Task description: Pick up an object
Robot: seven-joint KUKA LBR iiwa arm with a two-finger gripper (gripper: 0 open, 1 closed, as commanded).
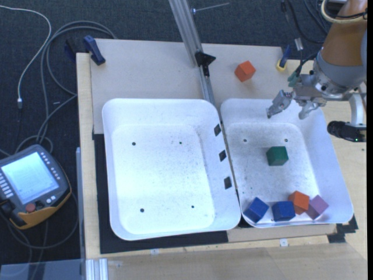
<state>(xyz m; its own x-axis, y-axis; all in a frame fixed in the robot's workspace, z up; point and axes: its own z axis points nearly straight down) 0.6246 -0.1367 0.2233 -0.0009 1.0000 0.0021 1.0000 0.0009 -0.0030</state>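
A: Where was the gripper (289, 105)?

B: Above the far rim of the right bin (326, 139), hanging from the arm (341, 45) that came in from the right. Its two fingers were spread apart with nothing between them.

A: So nothing was picked up yet. What was there to take?

B: Five blocks lay in that bin. A green cube (277, 156) sat alone near the middle. Along the near wall sat a row: a blue cube (256, 209), a second blue one (283, 210), an orange cube (300, 200) and a purple cube (318, 206), packed close, some touching. Another orange cube (245, 71) lay out on the bench (145, 69), beyond the bins. The left bin (111, 127) held no blocks.

A: Which was the likeliest target?

B: The green one, I judged. It lay nearly straight below the gripper in the view, toward the camera and a little left of its centre, with bare floor all round it.

A: Any long axis to line up with?

B: No, it looked like a cube, slightly turned against the bin walls. The fingers would probably want to square up to a pair of its faces, then travel inward from the rim and down.

A: And the row?

B: Farther off, and crowded against the wall; a finger would have little room there.
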